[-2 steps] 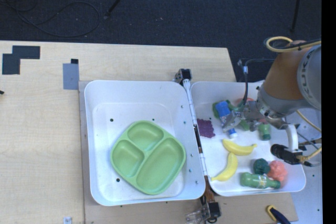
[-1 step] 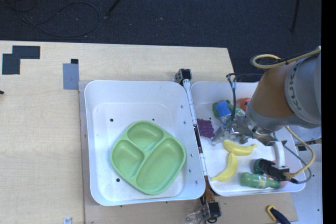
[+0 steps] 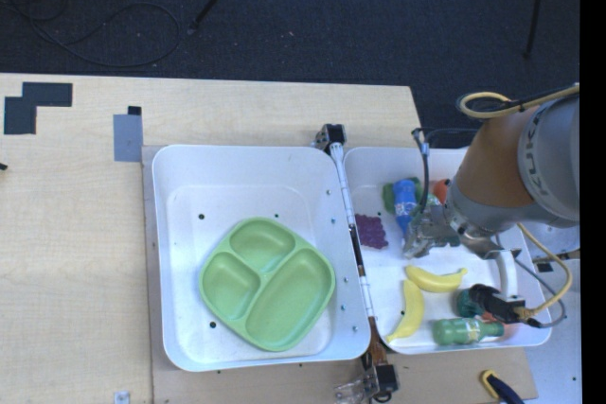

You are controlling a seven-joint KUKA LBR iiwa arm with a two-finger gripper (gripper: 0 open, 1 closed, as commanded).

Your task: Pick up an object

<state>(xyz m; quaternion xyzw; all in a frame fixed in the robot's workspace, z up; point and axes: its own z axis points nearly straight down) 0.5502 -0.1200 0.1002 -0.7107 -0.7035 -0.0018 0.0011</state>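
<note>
No readable labels anywhere; hand (image 3: pixel 419 239) sits mid-right, just above the bananas (image 3: pixel 434 278), beside the blue bottle (image 3: pixel 405 200). Can't tell its grip.

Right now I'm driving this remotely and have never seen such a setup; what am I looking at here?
One camera looks down at a slant on a wooden bench bearing two white bins. The grey and orange arm reaches in from the right. Its gripper hangs low over the right bin, among a blue bottle, purple grapes, two bananas and a green bottle. The left bin holds a green divided plate. I cannot tell whether the gripper holds anything.
</note>
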